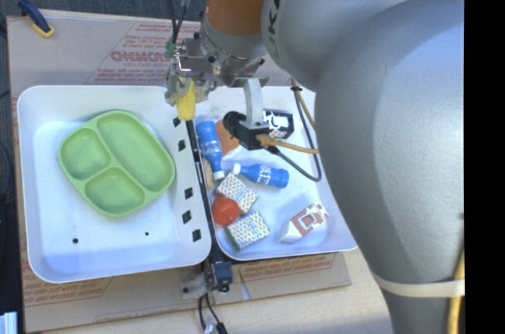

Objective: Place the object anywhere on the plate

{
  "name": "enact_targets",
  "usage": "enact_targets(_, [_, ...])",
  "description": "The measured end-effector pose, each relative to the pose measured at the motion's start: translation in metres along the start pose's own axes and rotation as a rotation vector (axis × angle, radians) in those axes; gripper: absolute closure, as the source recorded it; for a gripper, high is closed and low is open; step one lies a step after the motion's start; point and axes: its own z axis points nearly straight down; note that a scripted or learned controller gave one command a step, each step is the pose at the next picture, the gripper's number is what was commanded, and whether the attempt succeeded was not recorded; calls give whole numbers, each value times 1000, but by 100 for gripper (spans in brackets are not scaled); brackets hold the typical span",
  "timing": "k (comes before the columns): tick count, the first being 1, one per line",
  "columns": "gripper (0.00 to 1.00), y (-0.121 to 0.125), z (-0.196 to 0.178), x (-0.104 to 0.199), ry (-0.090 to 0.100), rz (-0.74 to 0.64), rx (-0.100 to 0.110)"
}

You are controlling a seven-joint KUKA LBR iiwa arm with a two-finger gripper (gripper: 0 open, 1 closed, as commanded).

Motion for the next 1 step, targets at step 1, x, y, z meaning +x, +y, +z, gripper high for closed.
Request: enact_targets(1, [100,0,-10,0,-1,-7,2])
